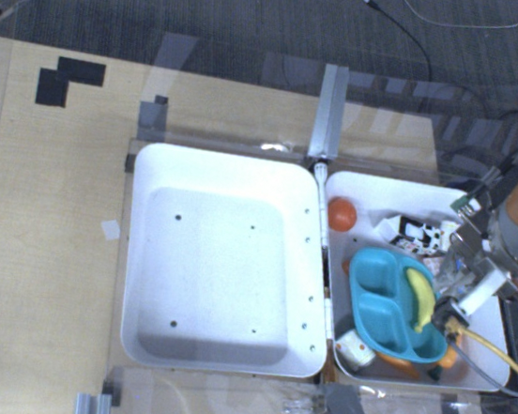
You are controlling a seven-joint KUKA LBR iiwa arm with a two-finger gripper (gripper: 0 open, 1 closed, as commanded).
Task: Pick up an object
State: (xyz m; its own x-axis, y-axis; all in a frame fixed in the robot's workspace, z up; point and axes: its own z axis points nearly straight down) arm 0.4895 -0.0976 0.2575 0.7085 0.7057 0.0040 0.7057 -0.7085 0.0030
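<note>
We are viewing, at far left, the bare wooden bench [36, 248] with black marker patches, which is serving only as a support. Next we are meeting the left bin [211, 356], white and shallow, standing as the likely drop-off side. Past the central divider, the right bin [375, 190] is gathering all the candidate objects, so this is where any pick must happen. An orange ball [341, 214] is sitting in its near-left upper corner, just beside the wall. A blue divided tray [389, 313] is lying tilted over other clutter, with a yellow banana [420, 296] resting across its right rim. A small white object [355, 348] is lying at the tray's lower left. At far right, the gripper [456, 289] is hanging low over the tray's right edge, near the banana; whether its fingers are spread or closed, we cannot tell.
</note>
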